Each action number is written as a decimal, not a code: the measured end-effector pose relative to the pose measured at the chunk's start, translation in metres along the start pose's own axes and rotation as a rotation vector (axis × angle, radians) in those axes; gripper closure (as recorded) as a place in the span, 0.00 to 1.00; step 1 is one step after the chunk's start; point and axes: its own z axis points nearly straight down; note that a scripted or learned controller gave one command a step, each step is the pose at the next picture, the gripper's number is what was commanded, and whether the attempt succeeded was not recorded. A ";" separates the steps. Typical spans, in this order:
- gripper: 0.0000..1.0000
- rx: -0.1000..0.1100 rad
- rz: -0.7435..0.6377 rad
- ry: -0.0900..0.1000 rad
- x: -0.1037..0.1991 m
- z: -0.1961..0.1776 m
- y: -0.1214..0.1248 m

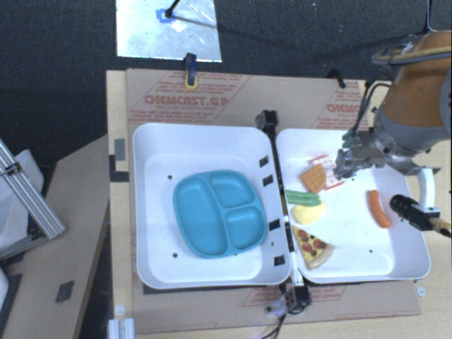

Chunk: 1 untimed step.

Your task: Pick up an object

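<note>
The gripper (347,162) hangs over the upper middle of the right bin (406,260), on the end of the grey arm (417,90) that reaches in from the right. Whether anything sits between the jaws, or how wide they stand, cannot be told at this angle. Just beside the gripper's left lie a waffle-like orange piece (313,178) and a red-and-white packet (328,169); the packet's right edge runs under the gripper or touches it, which of the two cannot be told. Count in the right bin: one orange piece, one packet, one green bean-like piece (302,198), one yellow piece (308,213) touching the green one from below, one pizza slice (313,248) near the lower left corner, and one orange-red sausage (378,208) lying well apart to the right of the others. A black fitting (415,212) juts in over the right rim, near the sausage. Count in the left bin (152,154): one blue divided tray (219,212) with three compartments. Both bins stand side by side, touching along the middle, on a cardboard sheet (212,97).
</note>
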 end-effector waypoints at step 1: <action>1.00 0.001 0.002 -0.001 0.052 -0.002 0.010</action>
